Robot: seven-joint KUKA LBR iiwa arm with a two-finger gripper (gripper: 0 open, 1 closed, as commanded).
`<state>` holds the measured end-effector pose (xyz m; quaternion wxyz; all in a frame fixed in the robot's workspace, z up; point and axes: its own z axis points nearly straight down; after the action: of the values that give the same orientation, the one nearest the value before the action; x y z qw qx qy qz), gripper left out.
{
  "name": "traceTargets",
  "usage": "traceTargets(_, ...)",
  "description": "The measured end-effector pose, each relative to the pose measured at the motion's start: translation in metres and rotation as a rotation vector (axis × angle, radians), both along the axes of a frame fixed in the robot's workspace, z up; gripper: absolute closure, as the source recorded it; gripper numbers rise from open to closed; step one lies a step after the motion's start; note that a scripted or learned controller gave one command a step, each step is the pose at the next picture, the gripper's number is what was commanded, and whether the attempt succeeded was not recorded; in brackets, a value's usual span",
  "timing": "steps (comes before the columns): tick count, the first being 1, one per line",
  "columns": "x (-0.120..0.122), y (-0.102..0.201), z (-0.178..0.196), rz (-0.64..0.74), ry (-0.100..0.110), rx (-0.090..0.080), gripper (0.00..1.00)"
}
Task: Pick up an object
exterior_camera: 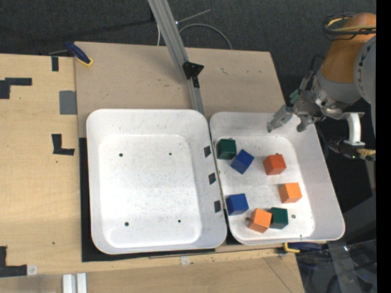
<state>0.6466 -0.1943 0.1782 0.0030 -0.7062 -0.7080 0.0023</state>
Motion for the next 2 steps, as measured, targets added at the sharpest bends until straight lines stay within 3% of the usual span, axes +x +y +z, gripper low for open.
traceTargets(2,-0.001,-0.002,-0.089,0.000,-0.002,-0.002,0.00)
